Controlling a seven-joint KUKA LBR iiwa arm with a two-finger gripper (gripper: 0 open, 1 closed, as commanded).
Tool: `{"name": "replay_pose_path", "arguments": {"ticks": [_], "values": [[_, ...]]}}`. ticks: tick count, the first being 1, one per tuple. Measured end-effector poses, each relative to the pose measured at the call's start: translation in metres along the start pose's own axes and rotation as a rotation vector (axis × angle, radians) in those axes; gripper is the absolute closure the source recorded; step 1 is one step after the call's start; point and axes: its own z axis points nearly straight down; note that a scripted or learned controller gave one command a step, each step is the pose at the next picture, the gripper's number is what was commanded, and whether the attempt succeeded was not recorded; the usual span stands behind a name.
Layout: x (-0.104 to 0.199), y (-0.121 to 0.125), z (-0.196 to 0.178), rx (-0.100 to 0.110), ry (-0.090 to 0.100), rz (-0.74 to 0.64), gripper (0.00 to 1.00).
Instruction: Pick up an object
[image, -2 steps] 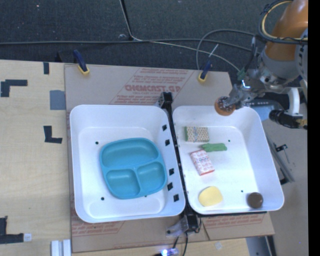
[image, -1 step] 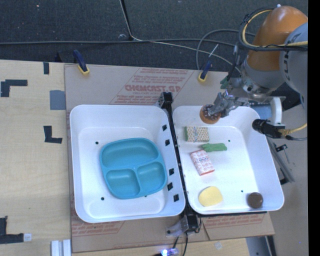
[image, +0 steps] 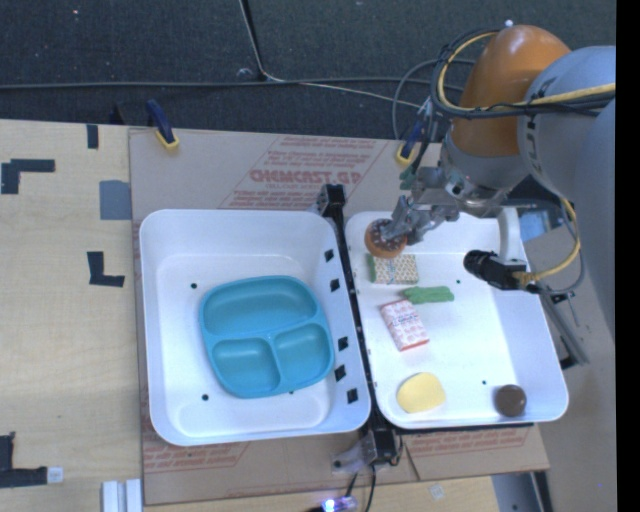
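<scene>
Camera view looks down on a brown board (image: 300, 170) carrying two shallow white bins side by side, and the grey arm (image: 560, 110) with its orange band reaches in from the right over the far corner of the right bin (image: 530, 340). The left bin (image: 170, 300) holds a blue divided plate (image: 265, 335), lying flat near its middle, three compartments facing up. The gripper (image: 398, 228) hangs at the far left corner of the right bin, fingers pointing down, and a small round brown object (image: 381, 238) sits right at the fingertips; whether the fingers close on it or merely touch it cannot be told from this angle. Just below it lies a pale checkered block (image: 394, 268). Next comes a green strip (image: 428, 295) lying crosswise, touching or just beside a red-and-white packet (image: 403, 325). Nearer the front wall rests a yellow lump (image: 421, 392), and well apart from it, in the front right corner, a small dark brown ball (image: 510, 400). A blue-and-yellow clamp (image: 160, 125) grips the board's far left edge.
</scene>
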Motion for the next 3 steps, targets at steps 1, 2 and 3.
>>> {"name": "replay_pose_path", "arguments": {"ticks": [1, 2, 3], "values": [[0.046, -0.009, -0.005, -0.001, 0.001, -0.001, 1.00], [0.095, -0.017, -0.009, -0.001, 0.001, -0.002, 1.00], [0.153, -0.028, -0.009, 0.000, 0.000, -0.002, 1.00]]}}
